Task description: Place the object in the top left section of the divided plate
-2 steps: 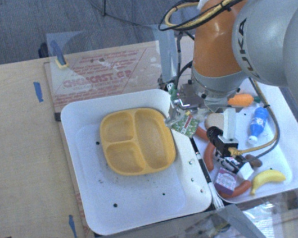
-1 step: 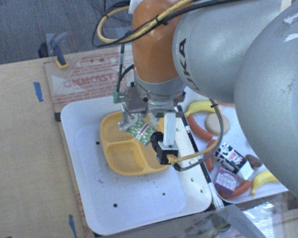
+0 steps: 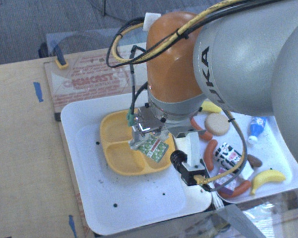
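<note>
The arm (image 3: 198, 72) hangs over the yellow plate (image 3: 121, 149) in the left bin (image 3: 90, 171) — the toys, a banana (image 3: 268, 179) among them, lie in the right bin (image 3: 294, 167).

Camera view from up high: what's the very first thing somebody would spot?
The big grey arm with its orange band stands out first, reaching in from the right over the bins. Under it sits a yellow divided plate in the left white bin. In the right bin, a yellow banana lies at the lower right, among other toy food.
</note>
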Available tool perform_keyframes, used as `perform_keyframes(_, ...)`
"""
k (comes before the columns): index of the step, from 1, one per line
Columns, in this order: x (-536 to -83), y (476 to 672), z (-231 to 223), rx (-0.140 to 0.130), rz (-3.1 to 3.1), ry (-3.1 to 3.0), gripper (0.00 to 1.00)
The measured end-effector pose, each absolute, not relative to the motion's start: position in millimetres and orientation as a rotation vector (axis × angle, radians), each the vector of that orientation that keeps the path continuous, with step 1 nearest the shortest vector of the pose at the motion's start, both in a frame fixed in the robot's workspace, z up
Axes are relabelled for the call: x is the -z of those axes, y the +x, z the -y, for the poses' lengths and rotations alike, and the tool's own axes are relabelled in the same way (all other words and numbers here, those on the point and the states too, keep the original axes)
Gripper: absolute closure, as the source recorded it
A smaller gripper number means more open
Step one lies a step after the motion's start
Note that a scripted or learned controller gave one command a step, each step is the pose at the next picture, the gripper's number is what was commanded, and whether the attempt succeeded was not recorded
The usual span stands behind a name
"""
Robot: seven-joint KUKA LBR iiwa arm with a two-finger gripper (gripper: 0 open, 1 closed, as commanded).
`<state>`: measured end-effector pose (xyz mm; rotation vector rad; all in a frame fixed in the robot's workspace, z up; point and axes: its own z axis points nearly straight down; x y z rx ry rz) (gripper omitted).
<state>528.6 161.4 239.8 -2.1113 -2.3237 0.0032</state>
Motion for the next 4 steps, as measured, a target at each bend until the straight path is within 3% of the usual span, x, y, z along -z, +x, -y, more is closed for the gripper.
perform_keyframes(1, -233, 542.3, -112, -0.002, 2.375, -2.054, 1.0)
perform_keyframes(2, -243, 589.4, -144, 0.002, 2.501, -1.903, 1.0)
perform_keyframes(3, -204, 615.6, -166, 0.002, 2.457, -1.961, 1.0)
perform_keyframes(4, -189, 572.8, -137, -0.002, 2.399, -2.027, 1.0)
